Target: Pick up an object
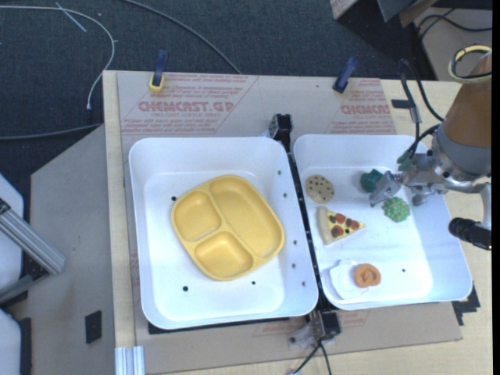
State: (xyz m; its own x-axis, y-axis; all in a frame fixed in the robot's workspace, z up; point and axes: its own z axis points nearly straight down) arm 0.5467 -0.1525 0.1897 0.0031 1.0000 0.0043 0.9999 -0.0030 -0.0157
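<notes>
The gripper (384, 192) hangs low in the right bin (445, 280), its tip between a dark green toy piece (370, 180) and a broccoli floret (397, 209), toward the frame's right; whether its fingers are spread or pressed together cannot be told. Either green item looks like the likely target, so the tip should be centred over one before it closes, not left straddling both. A cookie (319, 187), a pizza slice (338, 225) and a doughnut (366, 275) lie further left and lower, well apart, leaving open floor there. The bin's right wall is near. The left bin (156, 209) holds a yellow divided plate (226, 226).
</notes>
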